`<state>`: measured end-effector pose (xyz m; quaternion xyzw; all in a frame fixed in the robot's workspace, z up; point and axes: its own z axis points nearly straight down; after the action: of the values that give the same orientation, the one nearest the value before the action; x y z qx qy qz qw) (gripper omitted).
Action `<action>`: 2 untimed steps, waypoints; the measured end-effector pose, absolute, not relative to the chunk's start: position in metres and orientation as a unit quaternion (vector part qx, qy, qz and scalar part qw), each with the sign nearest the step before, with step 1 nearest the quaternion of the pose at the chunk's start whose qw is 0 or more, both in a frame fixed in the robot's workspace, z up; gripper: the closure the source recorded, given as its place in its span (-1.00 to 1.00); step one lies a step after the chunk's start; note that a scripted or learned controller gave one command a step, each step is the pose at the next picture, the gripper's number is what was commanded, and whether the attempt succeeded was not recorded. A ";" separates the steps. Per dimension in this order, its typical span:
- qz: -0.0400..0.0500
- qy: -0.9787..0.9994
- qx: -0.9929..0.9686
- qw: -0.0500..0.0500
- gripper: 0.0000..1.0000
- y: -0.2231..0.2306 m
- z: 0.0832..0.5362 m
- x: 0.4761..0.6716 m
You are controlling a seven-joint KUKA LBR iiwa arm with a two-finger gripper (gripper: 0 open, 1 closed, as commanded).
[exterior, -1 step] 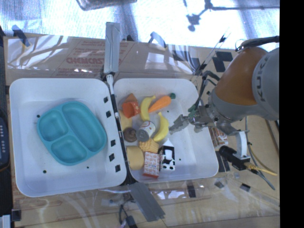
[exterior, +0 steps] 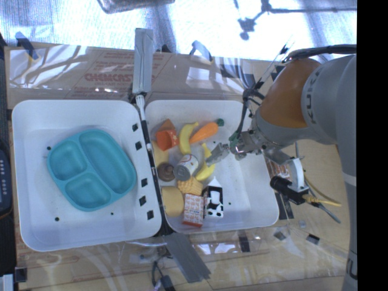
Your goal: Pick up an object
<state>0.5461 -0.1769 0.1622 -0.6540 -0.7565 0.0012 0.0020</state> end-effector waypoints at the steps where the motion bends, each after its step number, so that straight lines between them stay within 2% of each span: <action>1: 0.000 -0.776 -0.630 0.000 -1.00 -0.166 0.091 0.571; 2: 0.001 -0.777 -0.629 0.001 1.00 -0.167 0.099 0.572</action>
<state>0.5715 -0.1669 0.0985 -0.6292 -0.7772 0.0011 0.0005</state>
